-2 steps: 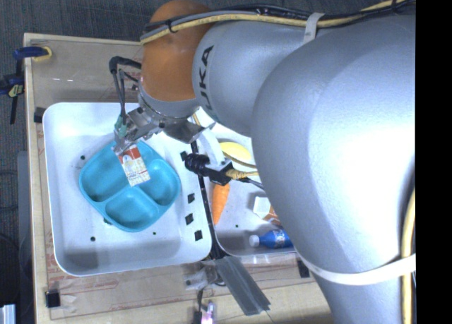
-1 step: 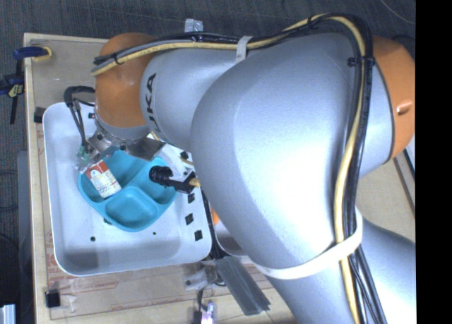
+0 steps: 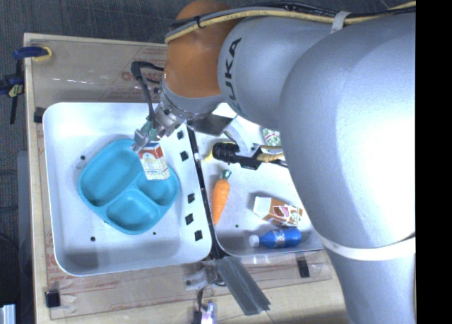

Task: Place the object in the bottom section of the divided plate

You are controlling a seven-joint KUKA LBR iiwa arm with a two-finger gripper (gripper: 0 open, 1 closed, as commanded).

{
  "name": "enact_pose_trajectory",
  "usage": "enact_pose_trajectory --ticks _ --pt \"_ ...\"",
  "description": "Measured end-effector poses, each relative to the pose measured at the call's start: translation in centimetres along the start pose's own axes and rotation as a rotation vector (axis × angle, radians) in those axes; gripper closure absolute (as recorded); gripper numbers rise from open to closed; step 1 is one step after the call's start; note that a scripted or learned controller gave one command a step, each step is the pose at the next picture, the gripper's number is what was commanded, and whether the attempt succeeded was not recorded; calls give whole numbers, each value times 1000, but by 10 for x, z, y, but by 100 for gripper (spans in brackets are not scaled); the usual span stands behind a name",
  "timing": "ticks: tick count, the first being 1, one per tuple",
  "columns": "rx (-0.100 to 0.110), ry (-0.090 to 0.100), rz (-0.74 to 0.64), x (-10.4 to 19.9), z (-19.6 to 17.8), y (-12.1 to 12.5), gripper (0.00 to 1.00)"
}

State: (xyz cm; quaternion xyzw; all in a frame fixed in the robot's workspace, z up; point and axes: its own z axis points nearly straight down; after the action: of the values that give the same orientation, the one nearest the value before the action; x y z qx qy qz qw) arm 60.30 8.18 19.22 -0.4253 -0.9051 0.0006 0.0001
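While the big grey arm (image 3: 318,104) leans across both bins, the job is to carry the load over the blue divided plate (image 3: 106,181) in the left bin (image 3: 63,132) and let go low and square over the bottom section, so it settles flat and doesn't tip across a divider. The gripper (image 3: 147,134) hangs over the plate's upper right edge, fingers pinched on the top of a small carton (image 3: 155,162). It's a white pack with red print, dangling just above the right-hand compartment.
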Motion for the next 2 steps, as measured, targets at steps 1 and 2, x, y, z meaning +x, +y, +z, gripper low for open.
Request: enact_pose_trajectory --ticks 1,2 --pt "0 0 0 0 0 0 0" --pt "3 2 169 66 91 2 0"
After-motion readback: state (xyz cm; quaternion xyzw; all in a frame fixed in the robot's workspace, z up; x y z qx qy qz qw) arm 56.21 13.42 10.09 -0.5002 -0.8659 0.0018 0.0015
